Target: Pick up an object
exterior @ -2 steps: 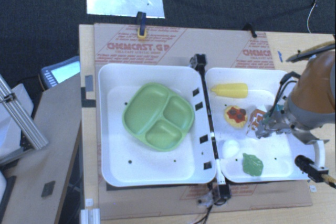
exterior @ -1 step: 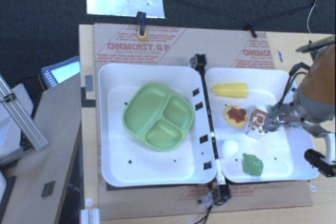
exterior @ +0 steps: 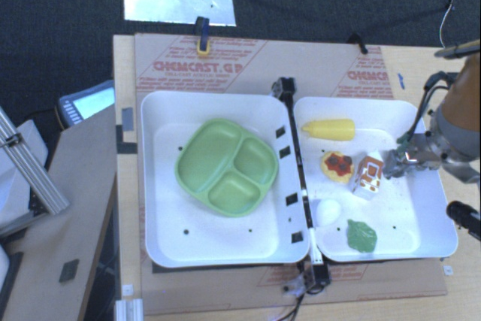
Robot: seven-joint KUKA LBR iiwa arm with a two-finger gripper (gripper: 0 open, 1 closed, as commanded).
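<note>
Gripper (exterior: pixel 396 162) sits low in the right bin (exterior: pixel 428 233), coming in from the right edge on the grey arm (exterior: pixel 458 128) with its orange band. Fingertips end just beside the right side of a small white-and-orange carton (exterior: pixel 368 175); cannot tell if they touch it, and nothing shows between them. Finger spacing too small and blurred to read, so open or closed cannot be told.

Right bin contents: a yellow corn-cob toy (exterior: pixel 329 129) lies across the upper left part, near the divider. Below it a round yellow piece with red spots, looks like a toy pizza (exterior: pixel 337 165), just beside the carton's left side, maybe touching. The carton is tilted, roughly mid-bin. A white egg-like ball (exterior: pixel 328 211) rests lower left against the divider side. A green leafy toy (exterior: pixel 361 236) lies near the front wall, just right of the white ball, apart from it.

Left bin (exterior: pixel 161 237) holds a light green divided plate (exterior: pixel 225 167) with three compartments, turned at an angle, about centre.

Both bins rest on a cardboard sheet (exterior: pixel 225 64) with red print, clipped at the far edge by a yellow clamp (exterior: pixel 203 37). Black clips (exterior: pixel 289 154) run along the seam between the bins.
</note>
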